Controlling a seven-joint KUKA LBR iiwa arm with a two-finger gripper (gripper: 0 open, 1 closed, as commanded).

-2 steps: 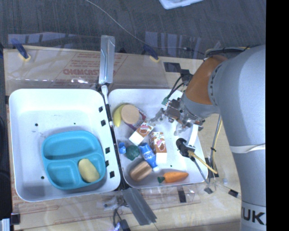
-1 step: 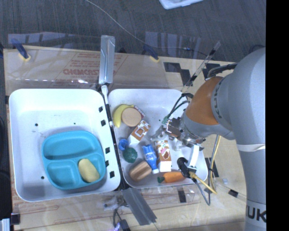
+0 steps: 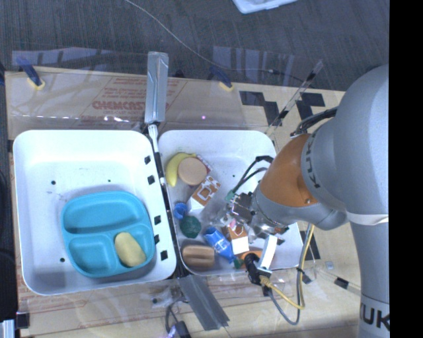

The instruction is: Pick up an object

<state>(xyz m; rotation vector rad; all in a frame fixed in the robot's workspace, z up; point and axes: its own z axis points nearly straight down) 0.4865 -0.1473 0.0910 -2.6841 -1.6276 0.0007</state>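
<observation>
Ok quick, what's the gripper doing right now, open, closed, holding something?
Gripper: down in the right bin among the clutter; open or closed cannot be told.

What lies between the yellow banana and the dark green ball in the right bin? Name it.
In the camera view, a small blue object lies between the banana and the green ball, near the bin's left wall.

A wooden bench (image 3: 79,99) is lying under clear plastic sheeting (image 3: 198,92) that is catching pale reflections. Dark grey ribbed flooring (image 3: 99,26) is running along the top, where a white object (image 3: 261,5) is showing at the edge. Black-and-white marker patterns (image 3: 264,105) are sitting at the bench's upper right.
</observation>
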